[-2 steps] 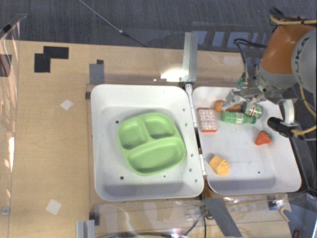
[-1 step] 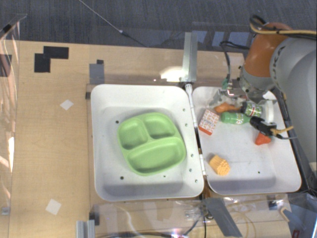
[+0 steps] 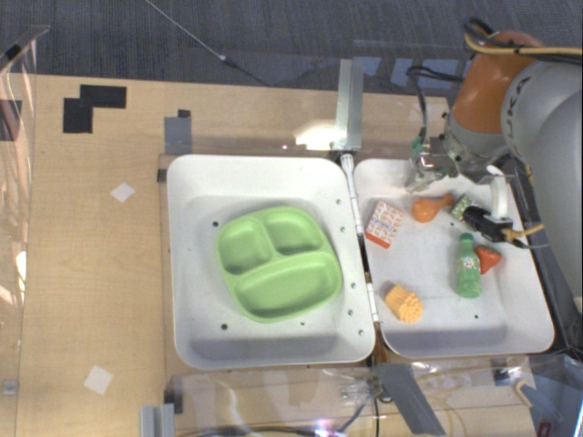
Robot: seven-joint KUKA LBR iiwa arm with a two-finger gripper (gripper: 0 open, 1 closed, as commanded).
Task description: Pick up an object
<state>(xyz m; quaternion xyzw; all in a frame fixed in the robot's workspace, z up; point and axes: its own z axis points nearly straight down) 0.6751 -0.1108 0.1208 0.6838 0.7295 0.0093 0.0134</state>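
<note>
- Your gripper (image 3: pixel 424 169) hangs over the far edge of the right bin (image 3: pixel 455 344), near its far left corner. You cannot tell from this view whether it is apart or together.
- Every object you can see lies on a bin floor, so judge the step as the approach: nothing has been picked up yet.
- The closest candidate is the orange toy (image 3: pixel 426 210), just on the near side of the gripper and by the far edge.
- Your other choices in that bin:
  - the box (image 3: pixel 384 223), against the left edge;
  - the bottle (image 3: pixel 468 269), toward the right edge, with a red piece (image 3: pixel 490 260) touching or just beside it;
  - the yellow piece (image 3: pixel 404 304), near the near left corner.
- The left bin (image 3: pixel 182 271) carries a green plate (image 3: pixel 278 262) in its middle, well apart from the gripper.
- The next move probably calls for a short shift toward the near edge to centre over the orange toy, then a straight descent and a close across its narrow part.
- Keep clear of the box beside it, and expect the rounded toy to roll or slip.
</note>
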